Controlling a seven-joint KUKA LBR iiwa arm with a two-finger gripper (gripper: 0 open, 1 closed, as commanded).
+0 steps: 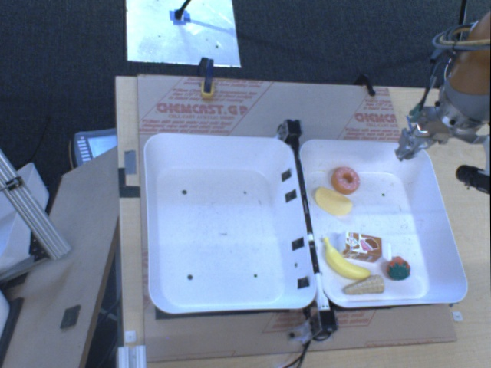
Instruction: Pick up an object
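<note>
Item: right bin (430,205), on the table (345,98), taken as landmark.

Contents, all resting on its floor: doughnut (345,179) toward the far middle; pale yellow piece (333,201) just beside it, nearer; banana (343,261) along the left wall; small carton (363,247) touching the banana; red-and-green berry (397,267) and wafer cone (365,285) at the near edge.

Tool (404,149): suspended over the bin's far right rim, nothing seen in it; whether spread or pressed together cannot be told.

Progress: nothing is lifted yet; choice, descent and grasp are judged outstanding. The doughnut lies nearest, leftward of the tool and apart from it.
</note>
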